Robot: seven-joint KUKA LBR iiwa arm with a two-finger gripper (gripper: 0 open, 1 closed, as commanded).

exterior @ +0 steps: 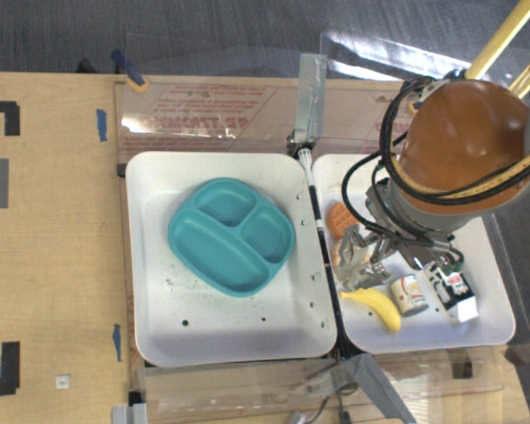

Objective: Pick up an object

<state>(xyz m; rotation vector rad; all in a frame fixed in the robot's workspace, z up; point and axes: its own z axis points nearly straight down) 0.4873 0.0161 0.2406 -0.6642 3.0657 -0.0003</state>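
Camera view puts the gripper (360,259) low inside the right bin (499,323), toward its 9 o'clock side, with the arm (459,144) hanging over the bin's middle. I can't tell from here whether the gripper is released or clenched, and I see nothing lifted in it, so I judge the pick as not yet made.

The candidates lie close around it:
- a banana (377,306) just beside it at 5 o'clock
- an orange round fruit (339,220) near it at 11 o'clock
- a small tin (410,294) at 4 o'clock

The left bin (159,329) bears a teal divided plate (232,235), well apart from the gripper. Grasping, closing and lifting all look left to do.
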